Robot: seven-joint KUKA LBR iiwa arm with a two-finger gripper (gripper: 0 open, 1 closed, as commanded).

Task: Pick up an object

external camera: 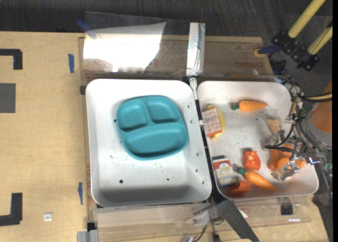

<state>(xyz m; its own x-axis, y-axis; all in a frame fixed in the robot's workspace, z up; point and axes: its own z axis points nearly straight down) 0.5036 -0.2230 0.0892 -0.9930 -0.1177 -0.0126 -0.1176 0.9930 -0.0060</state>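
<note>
1. Camera view: the gripper (289, 168) hangs low over the right side of the right bin (232, 90), amid dark cables; whether it is released or clenched cannot be told.
2. An orange object (277, 159) lies just left of it, touching or nearly so.
3. A carrot (257, 178) lies further left along the bin's near edge, beside a red piece (251, 158) and a small carton (224, 170).
4. Another carrot (250, 105) lies well apart, toward the far side.
5. The left bin (105, 172) bears a teal divided plate (152, 126).
</note>
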